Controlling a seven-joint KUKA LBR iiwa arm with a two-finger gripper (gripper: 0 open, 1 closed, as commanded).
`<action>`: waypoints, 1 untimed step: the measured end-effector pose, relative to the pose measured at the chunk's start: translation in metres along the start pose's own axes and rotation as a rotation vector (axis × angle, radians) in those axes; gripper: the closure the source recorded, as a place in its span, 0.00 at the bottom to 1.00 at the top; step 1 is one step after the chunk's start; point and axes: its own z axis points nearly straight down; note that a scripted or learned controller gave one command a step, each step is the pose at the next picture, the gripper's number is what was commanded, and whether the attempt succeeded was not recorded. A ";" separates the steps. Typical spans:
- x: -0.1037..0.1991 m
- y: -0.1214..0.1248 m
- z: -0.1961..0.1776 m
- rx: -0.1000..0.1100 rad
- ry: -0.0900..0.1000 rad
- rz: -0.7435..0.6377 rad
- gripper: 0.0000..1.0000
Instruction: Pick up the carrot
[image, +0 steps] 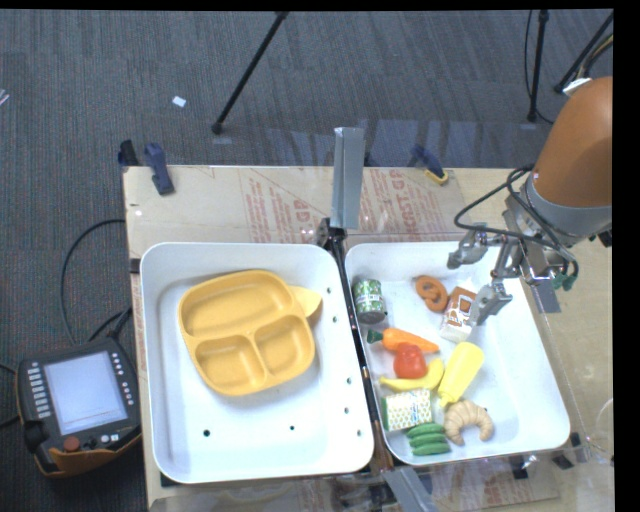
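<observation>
Two-finger gripper (483, 272) hangs at the frame's right over the right-hand white bin (545, 375), jaws spread wide, nothing between them. Tapered orange carrot (412, 340) lies lower-left, beside the red tomato (409, 361).

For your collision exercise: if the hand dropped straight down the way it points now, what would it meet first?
Probably the small carton, which lies just beside the hand; depth is unclear, so it may miss it and land on the bin floor. The carrot lies further left.
</observation>
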 end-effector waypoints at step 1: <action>0.009 0.044 0.165 -0.001 0.004 -0.065 0.00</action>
